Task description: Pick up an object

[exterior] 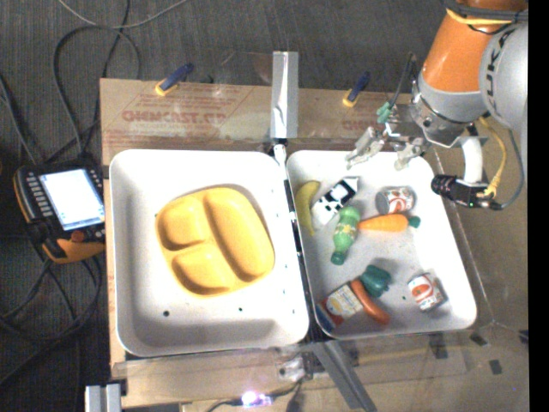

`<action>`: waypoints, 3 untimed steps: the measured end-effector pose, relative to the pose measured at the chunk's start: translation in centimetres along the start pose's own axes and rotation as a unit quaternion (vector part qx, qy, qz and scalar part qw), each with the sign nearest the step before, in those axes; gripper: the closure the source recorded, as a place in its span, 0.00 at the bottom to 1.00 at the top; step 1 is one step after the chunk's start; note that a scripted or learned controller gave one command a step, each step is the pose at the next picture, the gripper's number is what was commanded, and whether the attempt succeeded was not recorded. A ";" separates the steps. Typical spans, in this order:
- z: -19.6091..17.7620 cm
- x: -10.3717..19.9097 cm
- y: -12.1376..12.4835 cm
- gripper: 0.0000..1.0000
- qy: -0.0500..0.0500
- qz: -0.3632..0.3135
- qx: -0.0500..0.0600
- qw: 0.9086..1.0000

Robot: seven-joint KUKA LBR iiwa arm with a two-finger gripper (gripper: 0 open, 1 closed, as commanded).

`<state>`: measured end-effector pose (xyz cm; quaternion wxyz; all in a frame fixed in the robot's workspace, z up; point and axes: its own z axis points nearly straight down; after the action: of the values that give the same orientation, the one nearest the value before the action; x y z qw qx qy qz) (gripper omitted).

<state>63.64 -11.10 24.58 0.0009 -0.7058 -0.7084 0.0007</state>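
Observation:
My gripper [388, 147] hangs over the back edge of the right bin [455, 269], fingers spread open with nothing between them. Below it in the bin lie a black-and-white cow toy [335, 200], a yellow banana [306, 202], a green bottle [344, 234], a carrot [386, 223] and a red-and-white can [396, 200]. Nearer the front sit a teal piece [375, 278], a second red-and-white can [425, 290], and a red sausage-like piece [371, 302] beside a small labelled packet [342, 302].
The left bin [137, 316] holds a yellow divided tray [214, 239]. A metal divider post [284, 97] stands at the back between the bins. A handheld pendant [64, 204] lies left of the bench. Clamps [174, 77] hold the cardboard backing.

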 end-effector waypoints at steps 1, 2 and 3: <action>12.7 -3.2 -3.3 0.00 0.000 0.015 -0.007 1.000; 0.9 -7.1 -6.6 0.00 -0.002 0.151 0.000 0.989; 10.1 -2.4 -2.6 0.00 0.000 0.078 0.001 0.997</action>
<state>61.07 -13.52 14.45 0.0012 -0.7588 -0.6513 0.0016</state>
